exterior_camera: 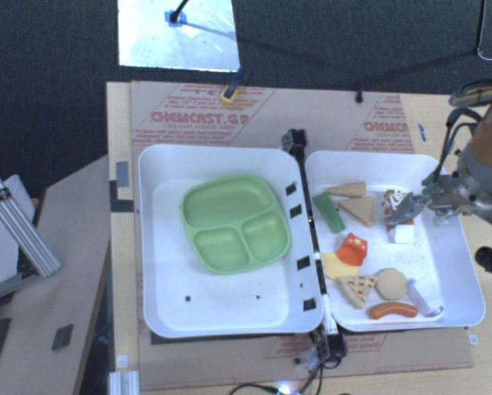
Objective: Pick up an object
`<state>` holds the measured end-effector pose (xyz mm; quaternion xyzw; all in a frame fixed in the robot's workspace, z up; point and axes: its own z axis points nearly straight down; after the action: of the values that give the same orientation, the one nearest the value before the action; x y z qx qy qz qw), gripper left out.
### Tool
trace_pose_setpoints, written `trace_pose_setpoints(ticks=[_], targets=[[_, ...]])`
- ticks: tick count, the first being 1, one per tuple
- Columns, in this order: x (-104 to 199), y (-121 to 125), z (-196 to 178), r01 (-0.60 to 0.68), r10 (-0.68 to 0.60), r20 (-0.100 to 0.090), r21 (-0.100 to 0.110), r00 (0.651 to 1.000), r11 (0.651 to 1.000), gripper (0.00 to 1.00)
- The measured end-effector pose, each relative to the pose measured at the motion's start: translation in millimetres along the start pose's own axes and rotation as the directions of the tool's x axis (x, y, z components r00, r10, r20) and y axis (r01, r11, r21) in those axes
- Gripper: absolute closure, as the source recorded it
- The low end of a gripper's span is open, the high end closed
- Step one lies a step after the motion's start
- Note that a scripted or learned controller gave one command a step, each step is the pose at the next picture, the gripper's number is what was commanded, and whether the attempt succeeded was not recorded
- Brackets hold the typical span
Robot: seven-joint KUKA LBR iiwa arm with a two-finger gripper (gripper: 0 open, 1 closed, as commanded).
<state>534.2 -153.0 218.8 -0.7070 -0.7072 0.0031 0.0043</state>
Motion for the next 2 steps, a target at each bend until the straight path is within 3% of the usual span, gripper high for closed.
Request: trace_pose_setpoints(ticks=[1,2], targets=[[0.3,2.6,-6.2,0.003,-0.003,0.002,-0.012,1.000,1.000,0.00],[-1.4,1.6,56.5,0.001,-0.001,0.001,-0.007,1.000,1.000,0.00]])
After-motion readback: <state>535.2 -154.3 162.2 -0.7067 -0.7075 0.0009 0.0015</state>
